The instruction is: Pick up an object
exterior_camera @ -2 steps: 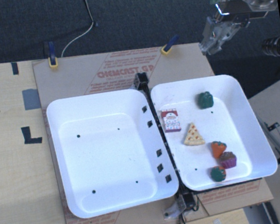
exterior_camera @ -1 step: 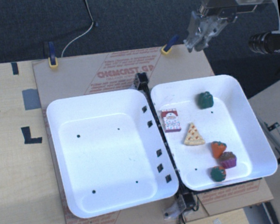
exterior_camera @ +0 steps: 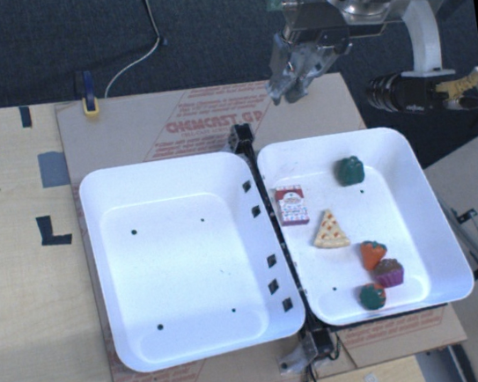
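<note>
The right bin (exterior_camera: pixel 412 160) holds a small red carton (exterior_camera: pixel 292 205), a yellow pizza-slice toy (exterior_camera: pixel 330 232), a green pepper toy (exterior_camera: pixel 349 170), an orange-red fruit toy (exterior_camera: pixel 372 254), a purple toy (exterior_camera: pixel 388 274) and a green and red toy (exterior_camera: pixel 372 296). My gripper (exterior_camera: pixel 292 81) hangs high above the bench, beyond the far edge of the right bin and away from every object. Nothing shows between its fingers.
The left bin (exterior_camera: pixel 105 250) lies beside the right one, joined by a black clipped seam (exterior_camera: pixel 266 226). Both rest on a brown cardboard sheet (exterior_camera: pixel 202 120). A white cable (exterior_camera: pixel 135 63) and a yellow clamp (exterior_camera: pixel 90 105) sit at the far left.
</note>
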You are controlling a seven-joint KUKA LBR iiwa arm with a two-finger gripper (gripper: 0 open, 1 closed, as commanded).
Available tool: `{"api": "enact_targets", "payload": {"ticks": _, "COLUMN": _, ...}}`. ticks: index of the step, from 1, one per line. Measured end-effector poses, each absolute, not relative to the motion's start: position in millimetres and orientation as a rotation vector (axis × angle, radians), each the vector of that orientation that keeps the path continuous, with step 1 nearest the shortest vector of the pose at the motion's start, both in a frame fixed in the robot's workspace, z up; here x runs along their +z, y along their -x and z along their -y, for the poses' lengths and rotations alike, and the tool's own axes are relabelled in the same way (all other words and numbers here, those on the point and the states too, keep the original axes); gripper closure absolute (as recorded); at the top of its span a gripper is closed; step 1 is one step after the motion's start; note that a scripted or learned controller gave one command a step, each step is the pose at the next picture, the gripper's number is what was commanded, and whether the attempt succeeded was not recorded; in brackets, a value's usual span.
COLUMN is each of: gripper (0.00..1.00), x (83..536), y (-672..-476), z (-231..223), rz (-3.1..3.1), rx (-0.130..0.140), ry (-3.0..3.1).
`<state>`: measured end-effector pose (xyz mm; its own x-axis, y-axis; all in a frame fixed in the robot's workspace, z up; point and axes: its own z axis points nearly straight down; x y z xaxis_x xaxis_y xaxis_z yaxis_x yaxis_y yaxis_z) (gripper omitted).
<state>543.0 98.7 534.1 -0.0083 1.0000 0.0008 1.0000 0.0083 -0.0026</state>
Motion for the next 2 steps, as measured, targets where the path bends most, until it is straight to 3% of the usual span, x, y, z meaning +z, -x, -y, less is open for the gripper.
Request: {"api": "enact_targets", "payload": {"ticks": 2, "gripper": 1.00, "x": 533.8, "y": -526.3, "z": -197.6, "rz": 2.227, "rx": 0.002, "ry": 2.213}}
